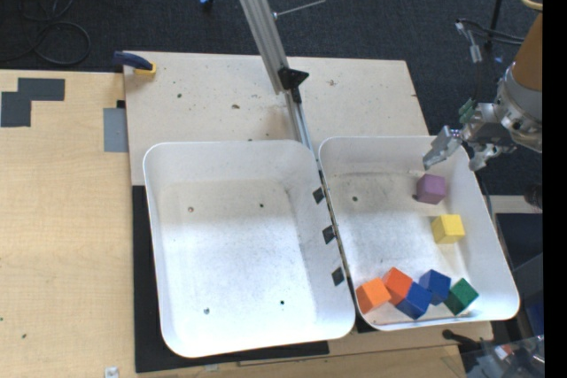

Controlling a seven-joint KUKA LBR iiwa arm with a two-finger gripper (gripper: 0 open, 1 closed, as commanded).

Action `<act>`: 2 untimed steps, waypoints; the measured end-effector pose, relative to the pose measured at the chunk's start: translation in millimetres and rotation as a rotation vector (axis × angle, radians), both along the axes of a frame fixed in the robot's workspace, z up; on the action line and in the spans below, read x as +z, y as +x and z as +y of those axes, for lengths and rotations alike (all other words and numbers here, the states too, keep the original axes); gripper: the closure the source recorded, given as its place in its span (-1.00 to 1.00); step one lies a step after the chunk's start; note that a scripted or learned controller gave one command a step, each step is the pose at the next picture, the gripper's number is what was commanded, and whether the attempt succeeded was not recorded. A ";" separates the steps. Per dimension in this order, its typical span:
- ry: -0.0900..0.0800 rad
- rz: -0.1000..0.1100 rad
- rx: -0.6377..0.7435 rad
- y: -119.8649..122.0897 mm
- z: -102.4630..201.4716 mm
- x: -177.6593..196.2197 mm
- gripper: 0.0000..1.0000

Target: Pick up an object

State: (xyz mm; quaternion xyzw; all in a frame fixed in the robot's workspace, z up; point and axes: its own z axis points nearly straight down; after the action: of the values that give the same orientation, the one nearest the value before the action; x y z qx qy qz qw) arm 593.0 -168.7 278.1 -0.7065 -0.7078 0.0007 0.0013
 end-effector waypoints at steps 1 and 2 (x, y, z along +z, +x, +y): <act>0.000 0.000 0.000 0.0 0.0 0.0 -1.00; 0.001 0.005 -0.001 -7.7 4.9 -47.4 -1.00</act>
State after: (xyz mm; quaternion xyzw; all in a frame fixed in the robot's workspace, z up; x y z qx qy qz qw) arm 585.3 -163.9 230.8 -0.7067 -0.7075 0.0021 0.0034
